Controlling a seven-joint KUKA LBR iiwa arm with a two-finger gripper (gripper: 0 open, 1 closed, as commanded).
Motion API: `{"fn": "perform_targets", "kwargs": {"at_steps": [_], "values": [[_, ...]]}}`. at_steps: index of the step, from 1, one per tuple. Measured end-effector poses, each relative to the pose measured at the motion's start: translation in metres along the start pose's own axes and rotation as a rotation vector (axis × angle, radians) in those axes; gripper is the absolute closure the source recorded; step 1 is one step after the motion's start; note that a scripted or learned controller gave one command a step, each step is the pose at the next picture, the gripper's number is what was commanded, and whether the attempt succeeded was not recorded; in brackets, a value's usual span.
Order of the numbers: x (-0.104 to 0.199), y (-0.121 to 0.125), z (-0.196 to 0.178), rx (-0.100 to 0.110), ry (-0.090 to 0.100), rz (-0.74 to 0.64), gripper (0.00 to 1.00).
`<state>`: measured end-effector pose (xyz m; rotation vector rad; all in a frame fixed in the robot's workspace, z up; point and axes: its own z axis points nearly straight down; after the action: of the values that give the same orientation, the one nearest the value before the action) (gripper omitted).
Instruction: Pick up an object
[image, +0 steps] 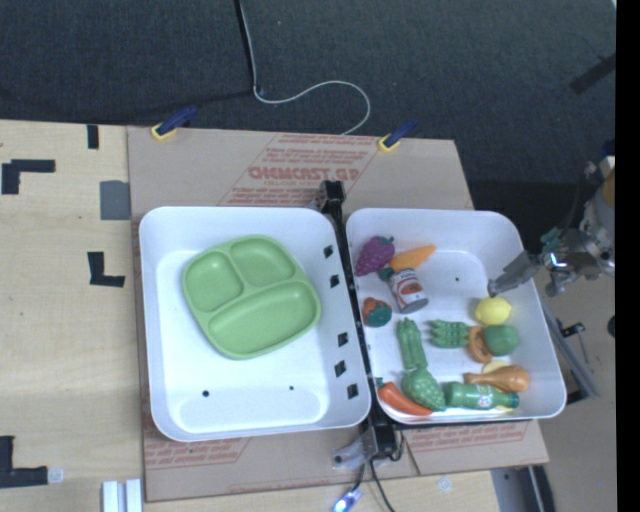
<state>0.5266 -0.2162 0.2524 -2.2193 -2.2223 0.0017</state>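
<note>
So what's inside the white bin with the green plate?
Just the green plate, a divided one with three sections, lying in the left bin. Whatever bin floor sits underneath the plate is covered, so I can't see it.

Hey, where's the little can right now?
The can lies in the right bin, toward its upper left, just below the carrot and right of the grapes.

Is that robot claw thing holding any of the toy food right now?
Nothing. The gripper hangs above the right bin, just up and right of the lemon, with no toy between its fingers.
</note>
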Motion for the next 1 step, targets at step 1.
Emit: {"fn": "perform_targets", "kwargs": {"at_steps": [1], "values": [[0.084,-0.0426,-0.1691,-0.018,-0.001,-0.009,0.0]]}}
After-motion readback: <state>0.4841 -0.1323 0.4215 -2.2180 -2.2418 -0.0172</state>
